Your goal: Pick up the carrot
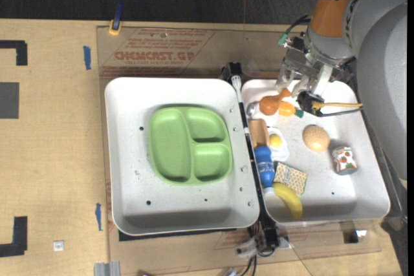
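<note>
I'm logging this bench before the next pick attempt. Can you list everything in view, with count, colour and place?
left bin: 1, white, left half of the bench
divided plate: 1, green, three compartments, middle of the left bin
right bin: 1, white, beside the left bin
carrot: 1, orange with a green end, far side of the right bin, beneath the claw
egg-shaped item: 1, tan, middle of the right bin
small carton: 1, white with red and green print, right side
bottle: 1, blue, left edge
banana: 1, yellow, near corner
arm: 1, grey with orange band, from the right
claw: 1, over the carrot
</note>
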You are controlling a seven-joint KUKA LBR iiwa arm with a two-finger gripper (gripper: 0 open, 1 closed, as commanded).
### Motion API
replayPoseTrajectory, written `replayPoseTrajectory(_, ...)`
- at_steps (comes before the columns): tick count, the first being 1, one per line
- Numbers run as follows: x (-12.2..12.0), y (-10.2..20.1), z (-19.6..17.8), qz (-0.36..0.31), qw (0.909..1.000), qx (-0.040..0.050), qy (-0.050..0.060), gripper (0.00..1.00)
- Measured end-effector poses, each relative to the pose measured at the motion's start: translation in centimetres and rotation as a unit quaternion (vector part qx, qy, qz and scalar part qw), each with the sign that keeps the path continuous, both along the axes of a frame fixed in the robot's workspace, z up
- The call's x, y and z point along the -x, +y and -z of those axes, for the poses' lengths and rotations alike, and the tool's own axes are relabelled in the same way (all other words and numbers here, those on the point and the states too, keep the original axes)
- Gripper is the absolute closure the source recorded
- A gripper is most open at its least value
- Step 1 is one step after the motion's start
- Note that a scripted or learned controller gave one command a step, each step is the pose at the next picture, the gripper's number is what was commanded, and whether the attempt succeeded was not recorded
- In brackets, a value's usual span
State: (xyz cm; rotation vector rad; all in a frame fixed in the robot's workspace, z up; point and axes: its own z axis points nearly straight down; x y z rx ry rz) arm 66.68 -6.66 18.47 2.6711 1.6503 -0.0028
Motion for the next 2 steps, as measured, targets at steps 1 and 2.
replayPoseTrajectory(1, 0.0, 0.1, 0.0, -0.001, 1.0000, -0.0001, 0.000, 0.00)
replayPoseTrajectory(2, 3.6, -4.0, 6.2, 0.046, 0.9989, 0.0001, 0.000, 0.00)
